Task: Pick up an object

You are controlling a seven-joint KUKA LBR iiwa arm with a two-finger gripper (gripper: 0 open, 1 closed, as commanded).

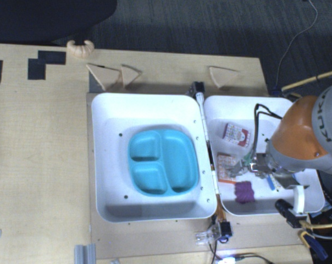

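My gripper (253, 165) hangs low over the middle of the right bin (221, 110), under the arm's orange band (300, 133). Just left of it, touching or nearly touching, lies a pale packet with red print (226, 166). A white packet with a red label (236, 133) rests further back in the same bin. A small purple lump (244, 191) sits near the bin's front, just below the gripper. A thin blue piece (270, 181) shows beside the wrist.
The left bin (108, 147) holds a blue three-compartment tray (163, 161). A rail (205, 133) divides the two bins. Wooden bench surface (39, 158) stretches to the left, and cables (221, 235) lie by the front edge.
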